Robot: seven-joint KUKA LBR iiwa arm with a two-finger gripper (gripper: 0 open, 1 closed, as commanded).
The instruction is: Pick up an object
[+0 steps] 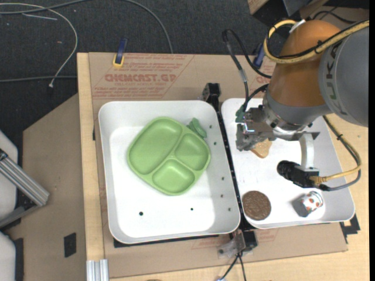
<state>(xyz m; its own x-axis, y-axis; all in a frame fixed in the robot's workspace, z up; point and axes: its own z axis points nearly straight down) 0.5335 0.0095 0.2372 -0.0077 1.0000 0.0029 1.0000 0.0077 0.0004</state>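
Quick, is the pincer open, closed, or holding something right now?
Pincer: cannot be told; it hangs over the right bin, close to a tan object.

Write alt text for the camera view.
The arm's tool hangs over the right bin, next to a tan object. A brown disc and a small white object lie near that bin's front edge; the left bin holds a green divided plate.

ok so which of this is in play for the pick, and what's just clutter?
In play:
- end effector
- tan lump
- brown disc
- small white toy
- green plate

Clutter:
- cardboard sheet
- blue clip
- grey cable
- metal rail
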